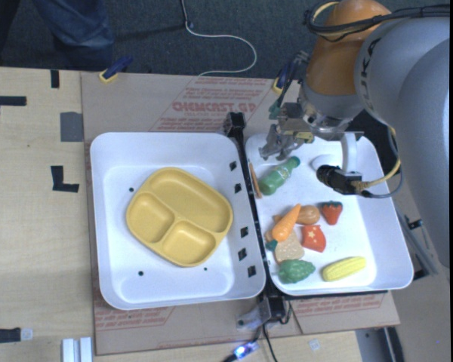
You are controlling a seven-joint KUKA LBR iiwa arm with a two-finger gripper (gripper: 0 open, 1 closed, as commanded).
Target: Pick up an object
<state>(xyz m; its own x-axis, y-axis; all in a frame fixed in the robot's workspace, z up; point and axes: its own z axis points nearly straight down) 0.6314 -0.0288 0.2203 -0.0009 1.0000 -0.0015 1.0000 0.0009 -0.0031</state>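
Observation:
My gripper [275, 151] hangs over the upper left of the right bin [385, 225], just above a green bottle [275, 176] that lies tilted near the divider. Its fingertips sit close to the bottle's top end, with no object seen between them. Lower in the same bin lie an orange carrot [287, 222], a brown piece [308, 215], a red strawberry [331, 212], a red pepper piece [313, 238], a tan slice [289, 250], a green broccoli [296, 270] and a yellow corn cob [343, 268].
The left bin [109, 172] holds a yellow divided plate [178, 216]. A black cable fitting [340, 178] lies over the right bin's upper part. The big grey arm with its orange band [347, 44] fills the upper right. Cardboard and a wooden bench surround the bins.

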